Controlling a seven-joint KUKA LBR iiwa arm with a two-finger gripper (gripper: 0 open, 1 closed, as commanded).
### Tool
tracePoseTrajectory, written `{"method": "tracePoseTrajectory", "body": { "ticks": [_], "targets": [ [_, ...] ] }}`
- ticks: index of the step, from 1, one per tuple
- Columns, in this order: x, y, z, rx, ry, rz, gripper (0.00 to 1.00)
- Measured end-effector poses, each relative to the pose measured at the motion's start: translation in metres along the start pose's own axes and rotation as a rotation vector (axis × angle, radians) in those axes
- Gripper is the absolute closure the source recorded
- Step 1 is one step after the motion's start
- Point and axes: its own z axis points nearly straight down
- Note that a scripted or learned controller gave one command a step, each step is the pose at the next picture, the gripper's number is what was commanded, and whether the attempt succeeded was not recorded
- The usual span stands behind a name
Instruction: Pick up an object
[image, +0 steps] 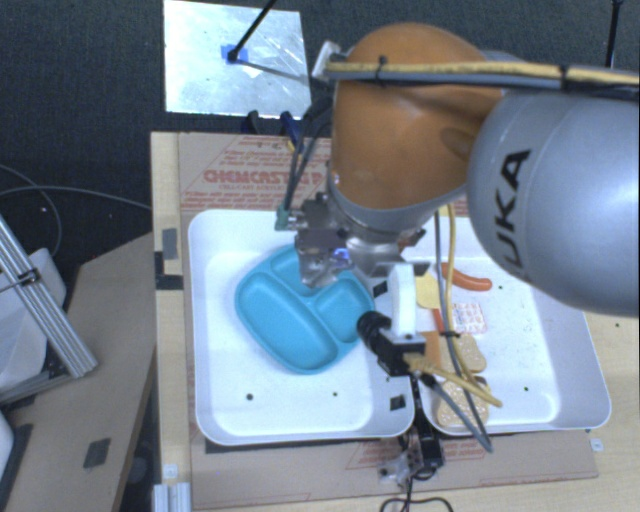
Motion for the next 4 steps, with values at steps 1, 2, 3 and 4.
{"method": "tracePoseTrajectory", "body": {
  "ticks": [1, 2, 3, 4],
  "targets": [
    [0.002, 0.01, -0.179, -0.028, 0.009, 0.004, 1.0],
    [-0.028, -0.017, -0.181, -0.011, 0.003, 0.01, 1.0],
    [-0.062, -0.016, -0.042, 0.004, -0.003, 0.012, 1.0],
    [-0.06, -0.014, -0.06, -0.013, 0.003, 0.005, 1.0]
  ]
}}
